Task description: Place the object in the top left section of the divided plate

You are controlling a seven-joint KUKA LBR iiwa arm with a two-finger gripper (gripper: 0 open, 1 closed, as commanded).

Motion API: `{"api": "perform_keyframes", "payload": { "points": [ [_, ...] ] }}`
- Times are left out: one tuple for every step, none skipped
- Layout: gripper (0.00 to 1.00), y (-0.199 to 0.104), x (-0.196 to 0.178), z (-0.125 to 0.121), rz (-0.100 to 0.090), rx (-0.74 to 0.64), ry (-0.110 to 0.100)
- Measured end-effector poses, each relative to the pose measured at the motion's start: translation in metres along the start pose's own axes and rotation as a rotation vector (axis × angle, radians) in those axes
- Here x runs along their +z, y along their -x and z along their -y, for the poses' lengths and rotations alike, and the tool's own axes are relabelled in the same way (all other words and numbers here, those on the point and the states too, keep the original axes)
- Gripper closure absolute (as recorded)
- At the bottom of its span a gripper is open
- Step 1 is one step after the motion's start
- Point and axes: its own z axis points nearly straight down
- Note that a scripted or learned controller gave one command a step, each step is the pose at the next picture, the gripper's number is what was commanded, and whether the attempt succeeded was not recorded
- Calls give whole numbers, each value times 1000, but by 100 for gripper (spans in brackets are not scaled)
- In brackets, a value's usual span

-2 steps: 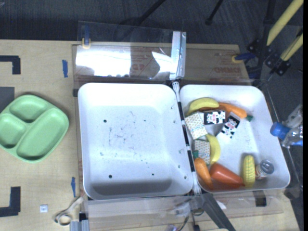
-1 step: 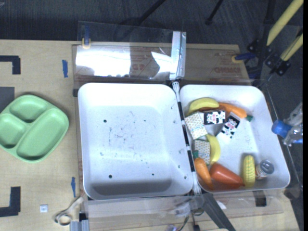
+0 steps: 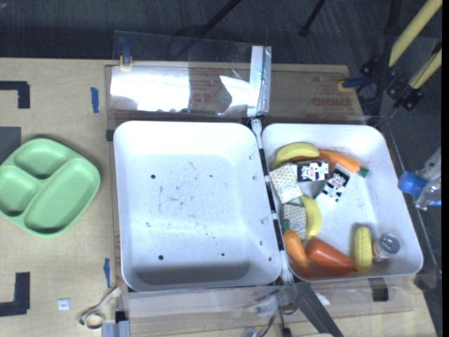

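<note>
1. The plate looks like smooth green plastic with a soft sheen.
2. Both bins look like white plastic; the left bin is matt and scuffed with faint marks.
3. The desk is pale wood, matt.
4. The clear sheet behind the bins is glossy and catches glare.
5. The bananas and carrots look like shiny plastic.

A robotics lab is indicated: two white bins are set on a wooden surface marked with black corner tape, and tripod legs are seen on grey carpet behind.
</note>
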Motion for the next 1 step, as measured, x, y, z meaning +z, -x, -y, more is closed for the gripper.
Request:
{"api": "perform_keyframes", "payload": {
  "points": [
    [100,5,76,-4,-3,-67,-4]
  ]
}}
